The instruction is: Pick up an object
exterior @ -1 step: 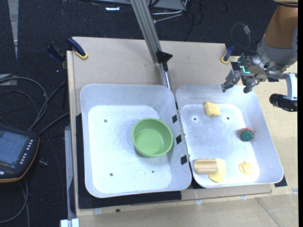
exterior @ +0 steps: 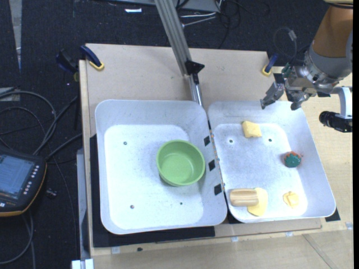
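Near edge of right bin (exterior: 314, 150): tan roll (exterior: 243, 197) touching a yellow wedge (exterior: 258, 208), small yellow piece (exterior: 290, 199) toward the near right corner. Teal ball (exterior: 291, 160) by the right edge; yellow block (exterior: 252, 129) near the far edge. Left bin (exterior: 112, 150) holds a green bowl (exterior: 180, 162) at its centre. Gripper (exterior: 282, 99) hangs over the right bin's far edge, fingers spread wide, holding nothing.
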Robot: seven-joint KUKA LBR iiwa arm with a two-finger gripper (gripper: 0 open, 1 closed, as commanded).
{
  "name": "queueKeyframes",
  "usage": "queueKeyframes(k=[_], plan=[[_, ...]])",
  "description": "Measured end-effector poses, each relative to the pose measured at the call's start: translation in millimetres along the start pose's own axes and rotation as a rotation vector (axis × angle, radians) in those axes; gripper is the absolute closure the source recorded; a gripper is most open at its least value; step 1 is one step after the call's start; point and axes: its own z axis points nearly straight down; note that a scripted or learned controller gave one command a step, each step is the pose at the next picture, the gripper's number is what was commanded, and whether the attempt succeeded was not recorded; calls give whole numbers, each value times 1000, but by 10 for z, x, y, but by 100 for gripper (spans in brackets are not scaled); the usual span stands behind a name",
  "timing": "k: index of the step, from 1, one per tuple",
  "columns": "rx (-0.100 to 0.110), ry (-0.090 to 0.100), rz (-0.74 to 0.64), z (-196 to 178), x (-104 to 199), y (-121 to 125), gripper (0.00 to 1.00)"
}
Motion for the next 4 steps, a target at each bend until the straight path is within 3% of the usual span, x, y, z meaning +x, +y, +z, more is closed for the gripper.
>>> queueKeyframes(k=[2, 3, 4], plan=[[5, 1, 0, 1199, -51, -63, 0], [2, 0, -1, 1471, -45, -68, 0], [-2, -1, -1, 1348, -46, -56, 100]])
